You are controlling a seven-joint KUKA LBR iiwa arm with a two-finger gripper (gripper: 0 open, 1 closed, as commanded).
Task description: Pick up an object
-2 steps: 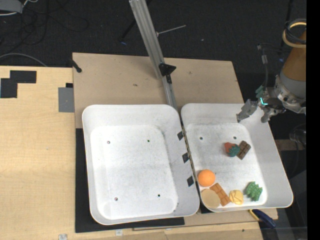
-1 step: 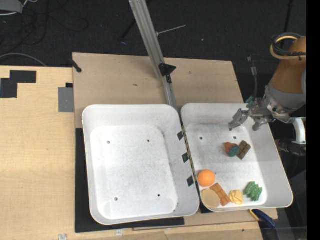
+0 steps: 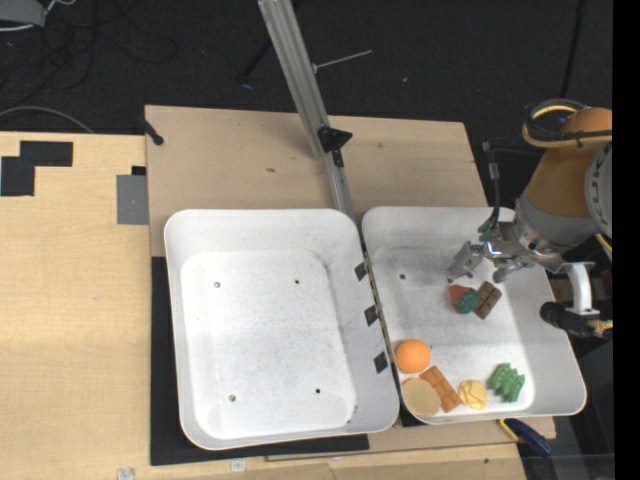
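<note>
Hovering with spread fingers, end effector (image 3: 487,265) sits just above brown block (image 3: 488,300).

Reaches in from the right edge of the frame, the grey arm (image 3: 572,193) bulking at centre right with its orange band uppermost, near the upper right. Tapers down and to the left into a wrist of pale metal, just right of the frame's centre line in height. Ends in the gripper (image 3: 487,264), pointing down and leftward (toward the lower left of the frame), with two metal fingers (image 3: 464,262) splayed apart, one reaching left and the other lower and to the right. Grips nothing between them. Carries a dark bracket and a loop of cable at the far right edge, below the wrist.
</note>
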